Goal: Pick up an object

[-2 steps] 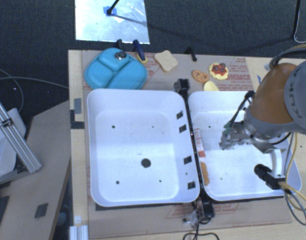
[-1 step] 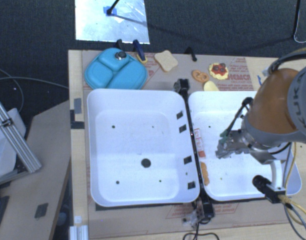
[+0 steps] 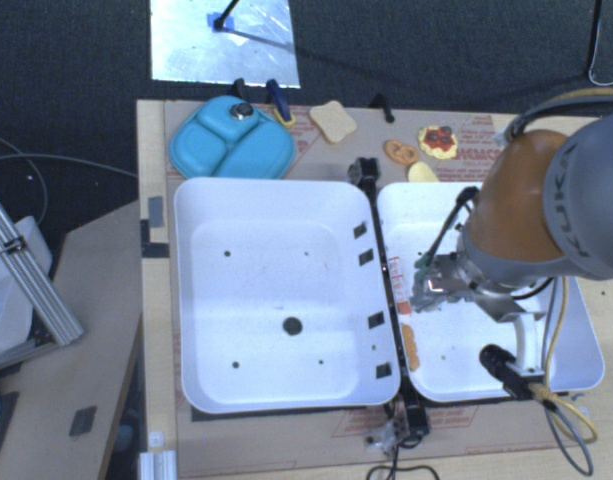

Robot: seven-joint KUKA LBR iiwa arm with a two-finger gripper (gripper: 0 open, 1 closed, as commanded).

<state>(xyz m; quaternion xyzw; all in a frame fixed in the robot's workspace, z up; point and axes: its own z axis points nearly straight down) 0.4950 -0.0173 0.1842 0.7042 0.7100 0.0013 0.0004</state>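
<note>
My gripper [image 3: 426,293] hangs low over the left part of the right bin [image 3: 436,378], under the grey and orange wrist. Its fingers are hidden by the metal wrist body. A small orange-brown toy piece [image 3: 410,348] lies on the right bin's floor near its left wall, just below the gripper. A bit of red [image 3: 404,309] shows beside the gripper at the bin's left wall. The left bin [image 3: 276,298] holds a small dark round item [image 3: 292,326] near its middle.
Behind the bins on the bench lie a blue divided plate [image 3: 232,140], a toast slice [image 3: 333,121], a pretzel [image 3: 400,152], a small pizza toy [image 3: 438,141] and a yellow piece [image 3: 422,173]. A black divider [image 3: 382,268] runs between the bins. The arm covers the right bin's right half.
</note>
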